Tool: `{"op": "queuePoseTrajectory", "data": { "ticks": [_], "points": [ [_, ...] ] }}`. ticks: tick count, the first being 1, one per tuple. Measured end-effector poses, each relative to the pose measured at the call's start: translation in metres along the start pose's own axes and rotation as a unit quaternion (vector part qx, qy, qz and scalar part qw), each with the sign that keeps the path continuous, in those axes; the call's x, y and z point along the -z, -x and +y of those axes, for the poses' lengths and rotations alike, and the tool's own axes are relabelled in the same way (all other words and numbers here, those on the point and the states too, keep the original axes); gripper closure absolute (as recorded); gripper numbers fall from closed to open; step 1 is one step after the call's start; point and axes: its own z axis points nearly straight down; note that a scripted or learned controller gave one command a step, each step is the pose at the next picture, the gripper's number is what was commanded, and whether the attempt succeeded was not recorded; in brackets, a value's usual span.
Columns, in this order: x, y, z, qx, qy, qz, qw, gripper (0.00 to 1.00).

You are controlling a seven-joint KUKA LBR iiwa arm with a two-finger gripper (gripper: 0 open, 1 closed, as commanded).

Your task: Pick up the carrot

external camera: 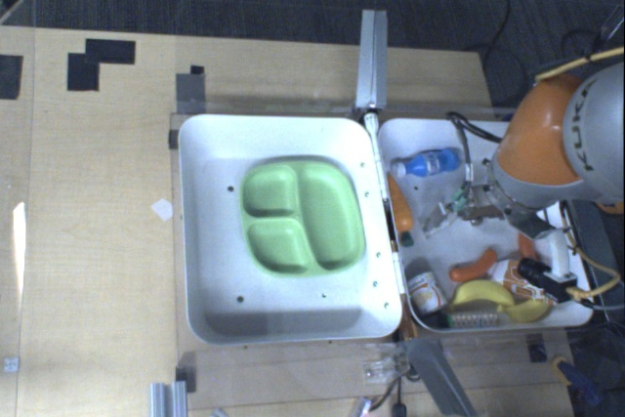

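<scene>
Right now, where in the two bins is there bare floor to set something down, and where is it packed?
Left bin: bare white floor rings the green tray, widest along the near edge. Right bin: a small patch between the carrot, the bottle and the pincer. Its near end is packed: banana, can.

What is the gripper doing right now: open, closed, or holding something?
Gripper: it cannot be told; it hangs over the right bin, apart from the carrot.

We see smooth white plastic bins (205, 239) on a pale wood bench (88, 210). The green tray (298, 215) looks matt, the carrot (398, 206) glossy.
</scene>
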Motion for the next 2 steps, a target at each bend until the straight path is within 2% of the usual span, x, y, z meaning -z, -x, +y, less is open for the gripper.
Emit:
{"op": "queuePoseTrajectory", "data": {
  "ticks": [1, 2],
  "points": [
    [0.012, -0.001, 0.003, 0.001, 0.003, 0.0, 1.0, 1.0],
    [0.011, 0.018, 0.042, -0.103, -0.001, 0.0, 0.9946, 1.0]
  ]
}}
